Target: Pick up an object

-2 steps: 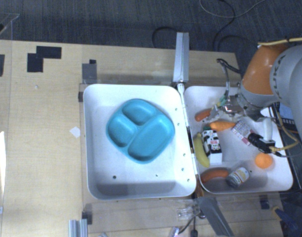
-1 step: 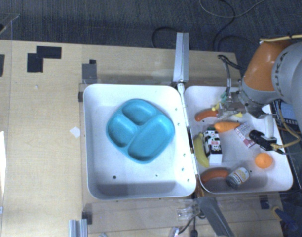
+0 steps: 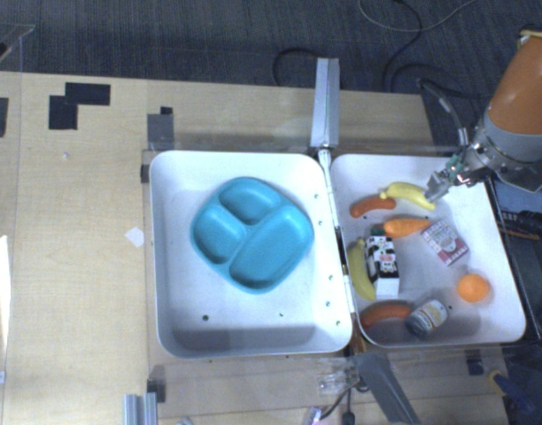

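The right bin (image 3: 506, 264) holds several small objects. A yellow banana (image 3: 407, 193) lies at its back beside a red sausage (image 3: 372, 205) and an orange carrot (image 3: 406, 227). My gripper (image 3: 445, 181) hangs over the back of this bin, just right of the banana's end, below the arm's orange band (image 3: 524, 82). Nothing shows in its grasp. A black-and-white carton (image 3: 383, 258) stands mid-bin, with a pink packet (image 3: 444, 241) to its right.
Also in the right bin are an orange ball (image 3: 473, 288), a small can (image 3: 428, 317), a brown sausage (image 3: 386, 312) and a long yellow piece (image 3: 360, 271) by the left wall. A blue divided plate (image 3: 252, 233) lies in the left bin (image 3: 174, 317). A metal post (image 3: 326, 104) stands between the bins.
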